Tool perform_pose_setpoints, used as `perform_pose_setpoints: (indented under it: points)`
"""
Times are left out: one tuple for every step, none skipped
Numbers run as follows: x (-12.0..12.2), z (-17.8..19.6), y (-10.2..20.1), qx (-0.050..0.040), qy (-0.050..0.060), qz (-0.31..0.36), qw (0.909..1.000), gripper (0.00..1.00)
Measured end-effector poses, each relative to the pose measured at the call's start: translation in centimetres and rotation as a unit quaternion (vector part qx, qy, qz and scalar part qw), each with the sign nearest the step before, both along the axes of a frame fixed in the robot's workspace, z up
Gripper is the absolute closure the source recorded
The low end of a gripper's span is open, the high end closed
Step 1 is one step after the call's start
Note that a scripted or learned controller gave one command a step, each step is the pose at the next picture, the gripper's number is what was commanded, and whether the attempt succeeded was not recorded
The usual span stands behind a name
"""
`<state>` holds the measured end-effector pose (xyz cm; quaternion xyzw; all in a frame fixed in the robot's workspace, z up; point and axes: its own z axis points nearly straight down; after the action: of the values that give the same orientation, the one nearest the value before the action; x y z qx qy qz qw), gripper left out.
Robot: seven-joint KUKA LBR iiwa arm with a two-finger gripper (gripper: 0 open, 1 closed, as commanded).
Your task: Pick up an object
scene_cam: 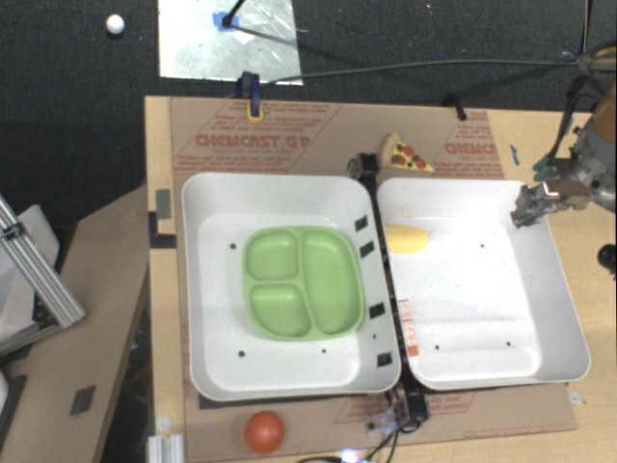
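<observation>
Approach step: gripper [532,206], finger state unreadable, hovers at right bin's [540,355] far right rim; yellow object [406,239] lies near that bin's left wall, so next move probably needs a leftward reach and descent.

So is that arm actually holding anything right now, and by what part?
Nothing is held. The gripper sits over the right bin's far right edge, well away from the yellow object lying in it.
</observation>
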<state>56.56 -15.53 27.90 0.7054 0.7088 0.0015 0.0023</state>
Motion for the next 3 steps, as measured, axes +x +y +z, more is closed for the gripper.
perform_pose_setpoints:
  points:
    - [0.7,-1.3,5.2,0.0010,0.001,0.002,1.0000,1.00]
    - [2.3,-2.6,11.1,0.0014,0.002,0.003,1.0000,1.00]
    - [3.9,-2.2,15.9,0.0015,0.001,0.002,1.0000,1.00]
